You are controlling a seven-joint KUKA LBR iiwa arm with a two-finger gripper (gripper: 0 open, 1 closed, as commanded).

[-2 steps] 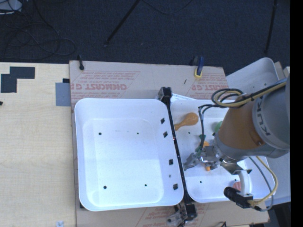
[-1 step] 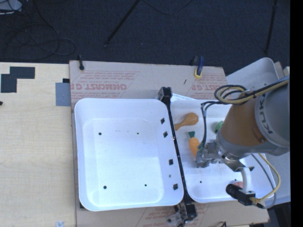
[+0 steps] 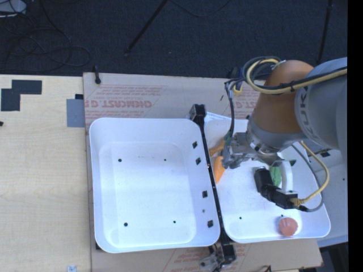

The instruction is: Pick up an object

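In the right bin (image 3: 249,231) lie an orange object (image 3: 217,169) by the left wall, a green object (image 3: 276,175) partly hidden behind the arm, and a pink ball (image 3: 288,226) near the front right corner. My gripper (image 3: 231,158) is low over the bin's left part, right beside the orange object and touching or nearly touching it. The grey arm with its orange band (image 3: 283,103) covers the bin's back half.
The left bin (image 3: 110,208) lies beside the right one, split from it by a black divider (image 3: 207,174). Yellow and black cables (image 3: 315,174) loop around the wrist. A cardboard sheet (image 3: 136,98) lies under both bins on the wooden bench.
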